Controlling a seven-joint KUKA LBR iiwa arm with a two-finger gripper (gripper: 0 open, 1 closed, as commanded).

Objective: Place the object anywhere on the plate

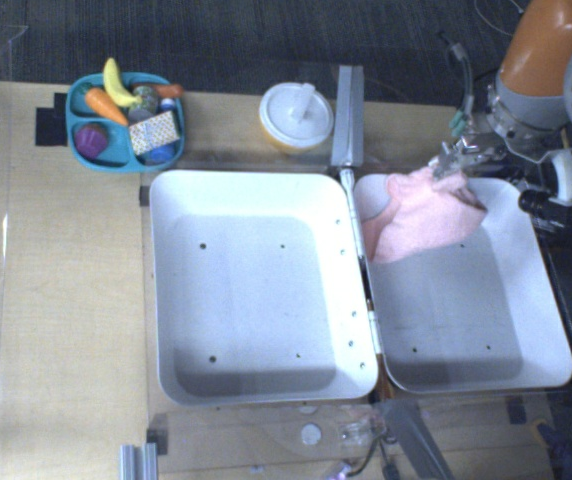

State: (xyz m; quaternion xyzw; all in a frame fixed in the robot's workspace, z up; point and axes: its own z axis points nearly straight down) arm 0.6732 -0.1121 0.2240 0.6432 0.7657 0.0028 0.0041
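Arm (556, 38): upper right of frame, grey w/ orange band, reaching down-left toward far edge of right bin.
Gripper (453, 155): at top edge of right bin, touching upper corner of pink cloth; fingers too small and blurred, can't tell if apart or together.
Pink cloth (421, 218): crumpled in upper-left part of right bin, draped against far wall.
Right bin (476, 338): white, right half of frame.
Left bin (256, 288): white, centre, just beside right bin.
Plate (296, 116): white-yellow, round, top centre on bench, above left bin, apart from cloth.
Blue tray (126, 120): upper left, holds toy banana, carrot, other small items.
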